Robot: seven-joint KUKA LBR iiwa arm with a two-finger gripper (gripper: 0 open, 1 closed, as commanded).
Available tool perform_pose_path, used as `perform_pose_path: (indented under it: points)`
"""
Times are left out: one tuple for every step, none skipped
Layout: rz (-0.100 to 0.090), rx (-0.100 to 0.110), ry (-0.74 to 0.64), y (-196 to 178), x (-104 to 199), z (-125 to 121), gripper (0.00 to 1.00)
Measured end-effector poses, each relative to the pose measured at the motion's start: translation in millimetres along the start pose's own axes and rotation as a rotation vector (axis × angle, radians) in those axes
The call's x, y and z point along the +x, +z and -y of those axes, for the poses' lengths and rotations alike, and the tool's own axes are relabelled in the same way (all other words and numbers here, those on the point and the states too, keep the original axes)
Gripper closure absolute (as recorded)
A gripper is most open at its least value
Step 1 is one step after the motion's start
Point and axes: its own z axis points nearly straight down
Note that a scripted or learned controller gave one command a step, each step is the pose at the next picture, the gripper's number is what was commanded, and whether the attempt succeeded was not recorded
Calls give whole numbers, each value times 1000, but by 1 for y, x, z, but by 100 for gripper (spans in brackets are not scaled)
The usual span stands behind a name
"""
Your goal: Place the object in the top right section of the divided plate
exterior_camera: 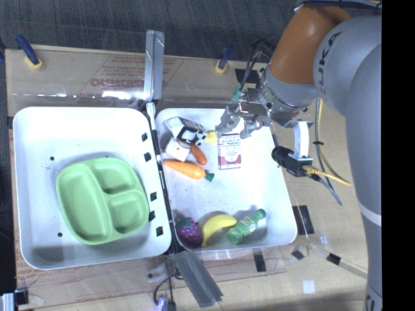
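The gripper (237,123) hangs over the right bin (279,193), at about 12 o'clock of that bin, close to its far rim. Its two fingers (228,118) stand apart, and nothing is between them. Just below the fingertips, toward 6 o'clock, a small pink and white carton (229,152) lies flat on the bin floor; it is near the gripper, but I cannot tell if they touch.

At 9 o'clock from the carton there is a small group: a black and white object (188,133), perhaps a toy, which is too blurred to name, a short orange piece (198,154), and under them a long carrot (187,169) lying nearly across.

Along the near wall of the right bin, at 6 o'clock, a purple grape bunch (189,232), a yellow banana (218,225) and a green bottle (246,225) lie side by side, touching or almost touching.

The green divided plate (74,199) rests in the left bin (39,148), a little toward 6 o'clock of its centre. The plate sections hold nothing.
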Motion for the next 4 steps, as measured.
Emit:
perform_pose_path:
  points:
    - [2, -1, -75, 36, 57, 35, 100]
    - [2, -1, 60, 72, 138, 70, 100]
    - [2, -2, 61, 72, 137, 70, 0]
    - [3, 1, 56, 63, 138, 69, 100]
